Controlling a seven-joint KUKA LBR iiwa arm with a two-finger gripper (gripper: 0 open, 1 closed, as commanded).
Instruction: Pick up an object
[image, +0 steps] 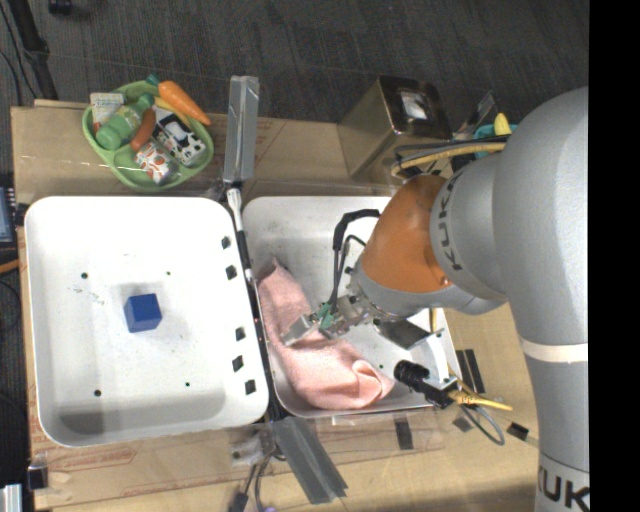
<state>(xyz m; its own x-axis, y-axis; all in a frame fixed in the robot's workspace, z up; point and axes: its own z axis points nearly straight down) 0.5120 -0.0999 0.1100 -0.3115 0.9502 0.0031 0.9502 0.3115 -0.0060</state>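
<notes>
Lying crumpled along the left side of the right bin (300, 215), at lower centre of frame, the pink cloth (310, 355) looks light, soft and floppy, best pinched at a raised fold, where the gripper (312, 325) sits, its grip unclear.

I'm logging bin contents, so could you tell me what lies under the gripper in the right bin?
A pink cloth lies crumpled in the right bin, directly beneath the gripper. Whatever sits under the cloth's folds or beneath the arm is covered.
</notes>
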